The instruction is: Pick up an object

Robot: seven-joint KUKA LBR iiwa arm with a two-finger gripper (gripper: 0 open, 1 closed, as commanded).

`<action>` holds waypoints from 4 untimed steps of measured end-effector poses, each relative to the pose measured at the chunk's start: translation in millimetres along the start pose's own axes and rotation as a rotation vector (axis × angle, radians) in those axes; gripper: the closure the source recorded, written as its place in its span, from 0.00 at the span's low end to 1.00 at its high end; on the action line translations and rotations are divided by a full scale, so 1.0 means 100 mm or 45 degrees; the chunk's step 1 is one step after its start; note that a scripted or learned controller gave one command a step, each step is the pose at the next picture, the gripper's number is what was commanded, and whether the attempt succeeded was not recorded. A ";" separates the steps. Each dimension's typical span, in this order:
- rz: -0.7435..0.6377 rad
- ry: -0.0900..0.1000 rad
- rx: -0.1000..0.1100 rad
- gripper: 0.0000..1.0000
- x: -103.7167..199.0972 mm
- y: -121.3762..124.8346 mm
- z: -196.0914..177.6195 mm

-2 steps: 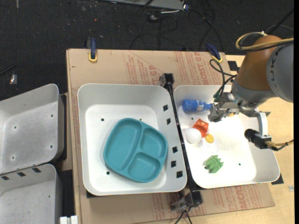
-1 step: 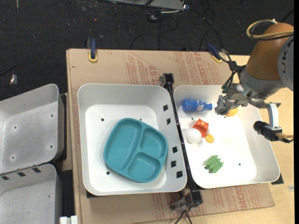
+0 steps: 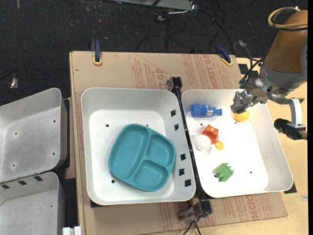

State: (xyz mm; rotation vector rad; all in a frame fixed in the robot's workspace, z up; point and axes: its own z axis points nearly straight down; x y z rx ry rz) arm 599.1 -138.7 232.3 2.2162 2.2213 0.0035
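My gripper (image 3: 240,107) hangs low over the far right part of the right bin (image 3: 274,151), directly above a yellow object (image 3: 240,116) that peeks out beneath it. A blue bottle (image 3: 205,111) lies to its left near the bin's far wall. Closer to the middle sit a red-orange piece (image 3: 210,131), a white ball (image 3: 201,142) and a small orange bit (image 3: 218,145). A green leafy toy (image 3: 223,172) lies toward the near side.
The left bin (image 3: 98,106) holds a teal divided plate (image 3: 142,157). A black divider (image 3: 185,141) runs between the two bins. White panels (image 3: 29,131) lie off the bench to the left.
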 end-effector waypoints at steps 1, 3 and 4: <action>-0.007 0.003 0.007 1.00 0.59 -0.04 -0.01; -0.007 0.003 0.009 1.00 1.60 -0.37 0.17; -0.009 0.004 0.006 1.00 2.21 -0.46 0.09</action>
